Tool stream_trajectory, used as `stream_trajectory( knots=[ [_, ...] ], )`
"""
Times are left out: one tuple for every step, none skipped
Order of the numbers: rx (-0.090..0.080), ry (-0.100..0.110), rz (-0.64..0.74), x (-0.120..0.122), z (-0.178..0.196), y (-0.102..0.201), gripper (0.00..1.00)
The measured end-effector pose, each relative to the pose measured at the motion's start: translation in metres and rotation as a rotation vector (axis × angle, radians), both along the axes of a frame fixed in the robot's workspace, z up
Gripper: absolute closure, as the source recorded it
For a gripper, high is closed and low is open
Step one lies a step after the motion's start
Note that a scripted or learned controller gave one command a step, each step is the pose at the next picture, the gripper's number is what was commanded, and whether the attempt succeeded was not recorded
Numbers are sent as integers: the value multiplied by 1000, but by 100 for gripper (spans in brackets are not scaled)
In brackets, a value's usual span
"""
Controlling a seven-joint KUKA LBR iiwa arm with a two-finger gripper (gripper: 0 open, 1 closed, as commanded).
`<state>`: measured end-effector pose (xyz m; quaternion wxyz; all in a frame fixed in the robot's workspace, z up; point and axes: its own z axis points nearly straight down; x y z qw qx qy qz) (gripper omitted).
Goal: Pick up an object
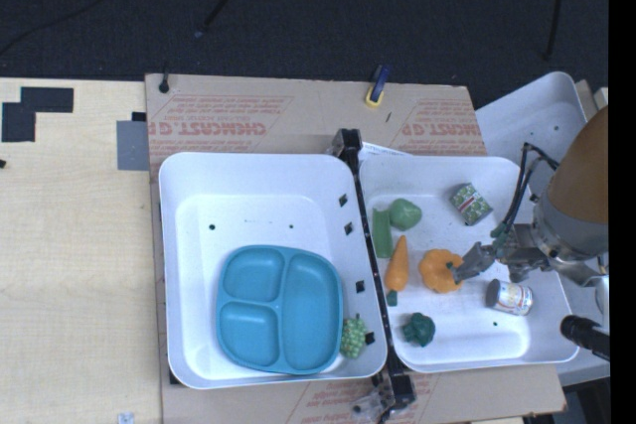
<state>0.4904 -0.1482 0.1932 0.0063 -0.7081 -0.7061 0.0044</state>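
The right bin (497, 345) holds several toy foods. An orange lumpy piece (435, 270) lies near its middle, with a carrot (397, 263) just to its left. My gripper (471, 262) reaches in from the right, low over the bin, and its tip touches the right side of the orange piece. A small silver can (509, 297) lies on its side just below the gripper. A green and red can (470, 204) sits above it, toward the bin's far side.
A green pepper (404, 212), a green cucumber (381, 233) and a broccoli (418, 329) also lie in the right bin. The left bin (189, 213) holds a blue divided plate (280, 308) and green grapes (353, 338) at its right wall.
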Motion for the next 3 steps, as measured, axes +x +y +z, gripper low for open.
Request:
stream_trajectory(
  knots=[
    [-3, -14, 2, 3, 6, 0, 0],
    [0, -7, 4, 4, -56, 8, 0],
    [-2, -13, 2, 4, -108, 10, 0]
  ],
)
